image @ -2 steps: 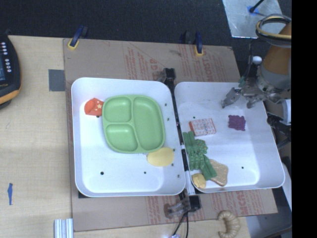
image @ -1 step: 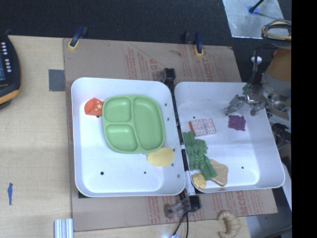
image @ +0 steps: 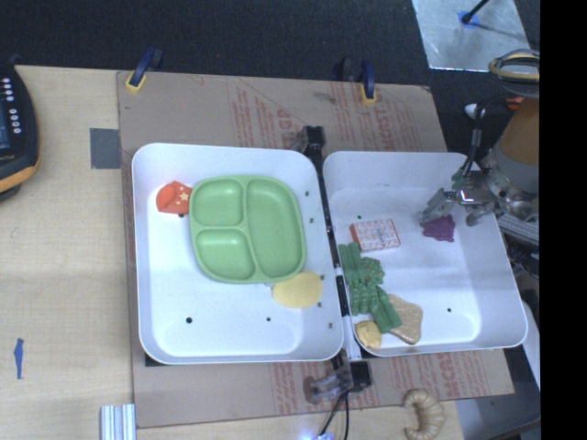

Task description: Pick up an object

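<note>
My gripper (image: 449,205) hangs over the right side of the right bin (image: 459,324), just above a small purple object (image: 439,230) lying on the bin floor. The fingers spread to either side, and nothing shows between them. Further left in this bin lie a pink-and-white card (image: 375,235), a green leafy toy (image: 367,285), and a tan piece (image: 404,322) beside a small yellow piece (image: 368,335). The left bin (image: 165,333) holds a green divided plate (image: 248,228), a red object (image: 172,198) at the plate's left and a pale yellow piece (image: 297,291) below it.
The bins sit on a cardboard sheet (image: 266,108) held by clamps (image: 367,81). A black device (image: 14,136) lies at the far left edge. A tan curled object (image: 425,413) rests on the board below the right bin.
</note>
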Controlling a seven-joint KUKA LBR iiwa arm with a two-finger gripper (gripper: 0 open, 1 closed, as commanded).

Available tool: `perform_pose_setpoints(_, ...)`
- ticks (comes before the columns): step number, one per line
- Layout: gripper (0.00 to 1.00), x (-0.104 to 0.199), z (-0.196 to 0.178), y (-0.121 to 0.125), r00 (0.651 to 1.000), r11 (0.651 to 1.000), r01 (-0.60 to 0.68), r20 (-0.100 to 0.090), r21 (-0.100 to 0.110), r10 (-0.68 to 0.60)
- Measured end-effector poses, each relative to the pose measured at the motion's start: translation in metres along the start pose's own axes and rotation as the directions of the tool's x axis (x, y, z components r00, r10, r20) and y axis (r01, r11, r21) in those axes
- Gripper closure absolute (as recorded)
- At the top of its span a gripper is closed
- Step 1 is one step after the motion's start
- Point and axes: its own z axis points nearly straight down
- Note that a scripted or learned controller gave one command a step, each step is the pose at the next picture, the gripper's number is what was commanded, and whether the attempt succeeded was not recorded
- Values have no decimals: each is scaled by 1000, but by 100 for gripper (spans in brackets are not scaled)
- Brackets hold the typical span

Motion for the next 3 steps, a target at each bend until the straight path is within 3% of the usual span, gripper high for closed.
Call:
perform_pose_setpoints(1, 0, 0, 38, 5, 1000, 1000, 3, 0, 0, -3)
perform_pose_setpoints(2, 0, 0, -9, 62, 1000, 1000, 2, 3, -13, -2)
perform_pose_setpoints(3, 0, 0, 38, 30, 1000, 1000, 0, 0, 1, 0)
